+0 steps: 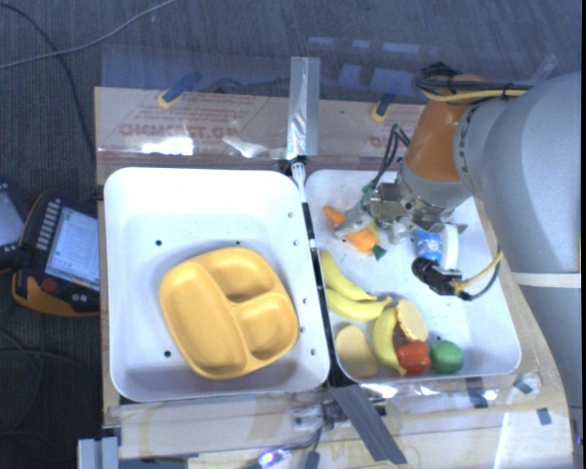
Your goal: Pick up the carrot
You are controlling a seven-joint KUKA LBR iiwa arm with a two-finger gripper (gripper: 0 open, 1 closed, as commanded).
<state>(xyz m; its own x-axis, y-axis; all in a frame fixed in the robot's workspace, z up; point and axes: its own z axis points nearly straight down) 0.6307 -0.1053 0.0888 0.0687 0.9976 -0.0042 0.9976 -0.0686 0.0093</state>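
Note:
The carrot, a short orange piece with a green tip, lies in the upper left part of the right bin. My gripper is low over the bin, just right of the carrot and slightly above it in the view, very close to it. I cannot make out whether it touches the carrot. The grey arm with its orange band comes in from the upper right and hides the bin's far right corner.
A small orange piece lies left of the gripper. Two bananas, a red tomato, a green lime and a yellow round fruit crowd the bin's near half. A yellow divided plate sits in the left bin.

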